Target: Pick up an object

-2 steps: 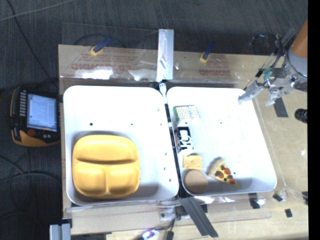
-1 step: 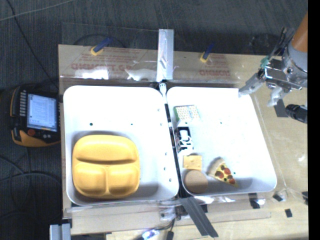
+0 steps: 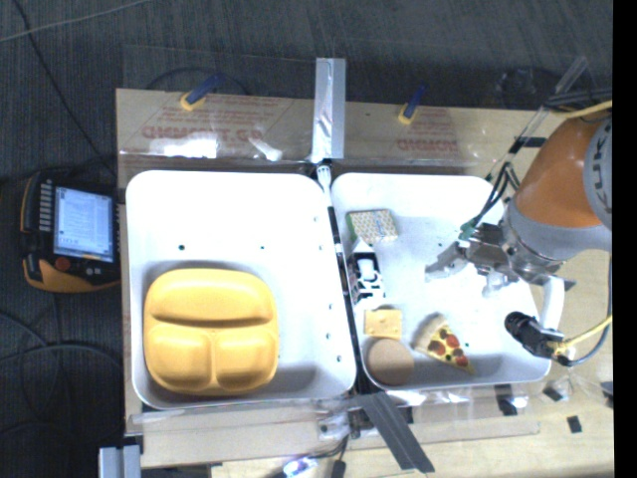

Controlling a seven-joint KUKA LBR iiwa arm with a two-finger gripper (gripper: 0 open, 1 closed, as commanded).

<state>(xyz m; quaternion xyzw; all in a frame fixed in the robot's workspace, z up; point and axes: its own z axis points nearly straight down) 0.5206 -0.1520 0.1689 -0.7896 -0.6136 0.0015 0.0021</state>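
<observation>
Pizza slice [image 3: 444,344] lies at the lower middle of the right bin [image 3: 418,189], long axis slanting from upper left to lower right, its narrow end toward the upper left. We judge the reach is only starting — the gripper [image 3: 468,264] hovers above it, holding nothing, though we cannot tell how the fingers stand. Next we must descend over the slice and straddle it.

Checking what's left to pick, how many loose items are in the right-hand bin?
5: patterned block at the upper left, black-and-white item below it, cracker-like square, brown round piece, pizza slice. The arm may hide more.
</observation>
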